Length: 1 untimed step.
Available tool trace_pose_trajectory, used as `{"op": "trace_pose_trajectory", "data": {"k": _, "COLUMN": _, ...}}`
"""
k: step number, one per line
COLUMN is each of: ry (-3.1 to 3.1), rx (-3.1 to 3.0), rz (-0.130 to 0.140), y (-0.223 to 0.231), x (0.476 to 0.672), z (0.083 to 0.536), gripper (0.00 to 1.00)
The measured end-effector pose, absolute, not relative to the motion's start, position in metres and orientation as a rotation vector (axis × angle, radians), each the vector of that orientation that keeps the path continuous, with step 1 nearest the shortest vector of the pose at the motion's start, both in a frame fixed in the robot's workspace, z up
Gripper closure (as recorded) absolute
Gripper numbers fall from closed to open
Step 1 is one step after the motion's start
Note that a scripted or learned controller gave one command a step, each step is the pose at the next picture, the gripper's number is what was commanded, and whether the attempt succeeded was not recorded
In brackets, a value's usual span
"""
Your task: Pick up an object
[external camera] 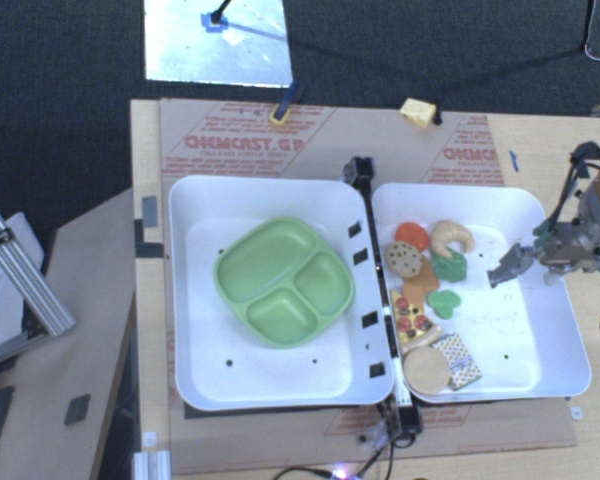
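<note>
My fingers point(508, 265) hang over the right side of the right bin point(555, 313), and I cannot tell whether they are open or closed; nothing shows between them. The things to pick lie clustered along that bin's left side, apart from my fingers: a red-orange piece point(412, 234) at the top with a tan croissant point(452, 235) just beside it, a chocolate-chip cookie point(402, 259) below, a green piece point(448, 266) under the croissant and a smaller green piece point(443, 303) lower down. A pizza slice point(411, 318) lies against the divider side, and beneath it sit a round tan disc point(426, 369) and a small patterned packet point(460, 359). The left bin point(195, 368) holds a green divided plate point(284, 281). Both bins rest on the worktop point(240, 138)
</note>
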<state>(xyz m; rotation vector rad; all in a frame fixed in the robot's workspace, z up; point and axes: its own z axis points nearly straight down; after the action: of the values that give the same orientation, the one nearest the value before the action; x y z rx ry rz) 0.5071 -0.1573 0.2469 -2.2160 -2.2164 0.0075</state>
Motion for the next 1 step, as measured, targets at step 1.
{"op": "trace_pose_trajectory", "data": {"k": 1, "ry": -2.226, "rx": -2.219, "rz": -0.001, "y": -0.1571, "x": 0.5093, "z": 0.2517, "gripper": 0.00}}
